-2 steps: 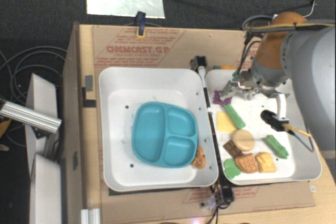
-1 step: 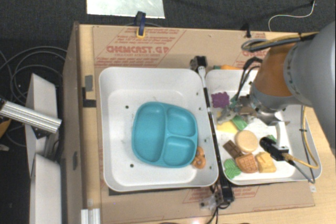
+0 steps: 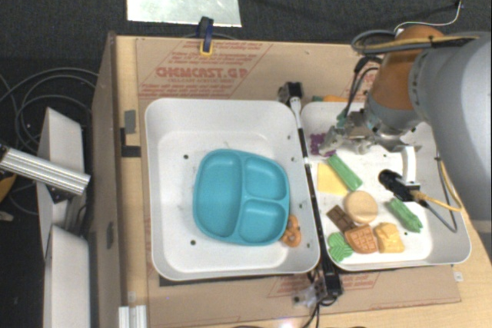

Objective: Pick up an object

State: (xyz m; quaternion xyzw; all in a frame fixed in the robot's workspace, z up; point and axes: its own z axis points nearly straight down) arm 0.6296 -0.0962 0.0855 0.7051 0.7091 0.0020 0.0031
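My gripper (image 3: 347, 140) hangs low over the back left of the right bin (image 3: 447, 242), on the grey arm with its orange band. Just in front of it lie a long green piece (image 3: 345, 172) and a yellow wedge (image 3: 329, 179). A small purple piece (image 3: 316, 142) sits to its left by the bin wall. Nearer the front are a tan round bun (image 3: 361, 206), a brown block (image 3: 339, 217), an orange waffle (image 3: 360, 240), a yellow-orange block (image 3: 390, 236), a green round piece (image 3: 337, 244) and a green piece (image 3: 405, 214) on the right.
The left bin (image 3: 173, 165) holds a teal divided plate (image 3: 241, 197) and a small brown pretzel (image 3: 292, 233) at its front right corner. A ridge separates the two bins. The arm covers the back right of the right bin.
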